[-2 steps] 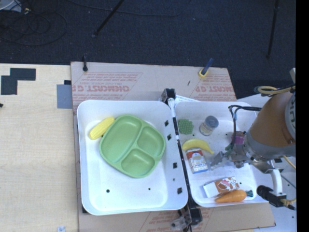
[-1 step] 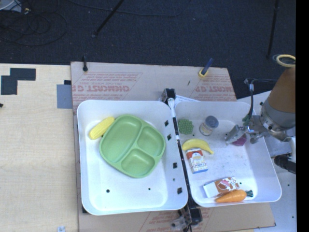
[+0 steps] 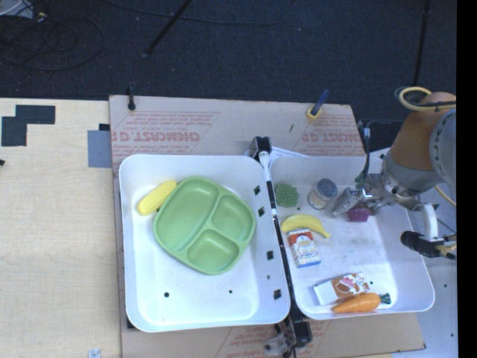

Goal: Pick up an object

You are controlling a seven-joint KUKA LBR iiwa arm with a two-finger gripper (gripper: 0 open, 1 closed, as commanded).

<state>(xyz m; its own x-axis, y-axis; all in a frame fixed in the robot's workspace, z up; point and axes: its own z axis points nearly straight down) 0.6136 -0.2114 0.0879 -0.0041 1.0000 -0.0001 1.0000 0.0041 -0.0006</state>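
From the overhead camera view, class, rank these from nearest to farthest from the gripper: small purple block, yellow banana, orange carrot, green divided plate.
1. Small purple block, just below the gripper.
2. Yellow banana, mid right bin.
3. Orange carrot, right bin's front edge.
4. Green divided plate, left bin.

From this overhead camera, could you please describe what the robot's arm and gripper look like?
The arm is a rounded grey body with an orange band above the wrist and a pale yellow ring on top. Its gripper is a small metallic silver assembly, too blurred to make out finer detail. Dark cable hangs nearby.
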